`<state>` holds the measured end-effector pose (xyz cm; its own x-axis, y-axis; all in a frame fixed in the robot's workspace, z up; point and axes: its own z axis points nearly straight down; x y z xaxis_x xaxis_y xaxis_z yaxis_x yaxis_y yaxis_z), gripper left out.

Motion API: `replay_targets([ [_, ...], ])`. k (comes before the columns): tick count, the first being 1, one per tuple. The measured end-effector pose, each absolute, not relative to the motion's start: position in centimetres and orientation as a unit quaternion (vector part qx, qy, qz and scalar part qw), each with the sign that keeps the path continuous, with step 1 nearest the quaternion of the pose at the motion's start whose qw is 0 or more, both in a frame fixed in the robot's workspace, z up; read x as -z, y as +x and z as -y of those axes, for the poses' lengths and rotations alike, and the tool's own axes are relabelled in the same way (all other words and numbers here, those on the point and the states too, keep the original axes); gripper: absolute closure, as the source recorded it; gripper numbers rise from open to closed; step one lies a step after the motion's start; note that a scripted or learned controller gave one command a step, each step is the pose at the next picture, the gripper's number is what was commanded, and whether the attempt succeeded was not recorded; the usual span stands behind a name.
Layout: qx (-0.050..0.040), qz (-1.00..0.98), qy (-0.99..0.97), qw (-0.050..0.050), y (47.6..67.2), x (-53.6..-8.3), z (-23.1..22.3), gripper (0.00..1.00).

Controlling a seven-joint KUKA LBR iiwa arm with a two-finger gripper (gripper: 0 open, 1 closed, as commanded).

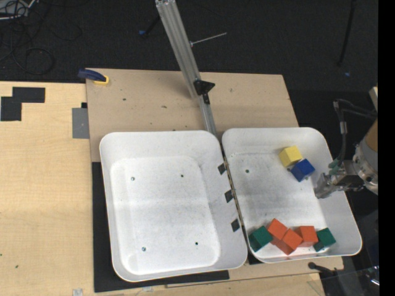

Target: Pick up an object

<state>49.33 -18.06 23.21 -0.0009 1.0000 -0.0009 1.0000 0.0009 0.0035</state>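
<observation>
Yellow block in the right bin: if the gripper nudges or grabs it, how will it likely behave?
The yellow block looks boxy and rigid, so it would probably slide, not roll. It touches the blue block, so a push may shift both. The white bin floor looks smooth, so it could skid.

The arm enters from the right edge of the camera view, only its wrist end visible. The gripper [325, 187] points leftward and slightly downward, low at mid-height of the frame. Cables run along the wrist above it.
</observation>
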Motion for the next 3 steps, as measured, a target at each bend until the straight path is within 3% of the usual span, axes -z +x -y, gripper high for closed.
replay_targets([
  [1,-0.0005,-0.708,0.707,0.001,49.4,-26.5,18.2,1.0],
  [3,0.0009,-0.708,0.706,-0.003,51.9,-25.5,8.3,1.0],
])
